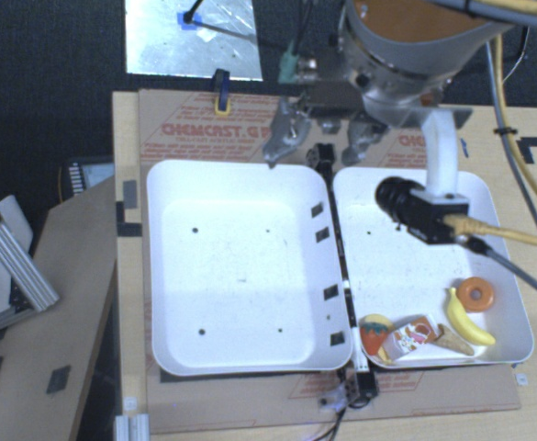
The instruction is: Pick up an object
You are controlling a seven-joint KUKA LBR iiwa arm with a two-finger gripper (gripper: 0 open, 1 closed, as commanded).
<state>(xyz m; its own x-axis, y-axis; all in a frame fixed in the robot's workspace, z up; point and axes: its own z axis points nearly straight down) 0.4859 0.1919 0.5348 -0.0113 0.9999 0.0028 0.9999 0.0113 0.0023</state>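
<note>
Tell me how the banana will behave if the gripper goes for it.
The banana is curved and smooth, so it would probably pivot or slip between two fingers unless gripped mid-length. It looks like a toy, so likely light and stiff. It lies close by the orange ring near the bin wall, so a push may jam it there.

Yellow banana point(468, 320), orange donut point(475, 293) and packet point(413, 335) crowd the right bin's point(378, 265) near corner.
</note>
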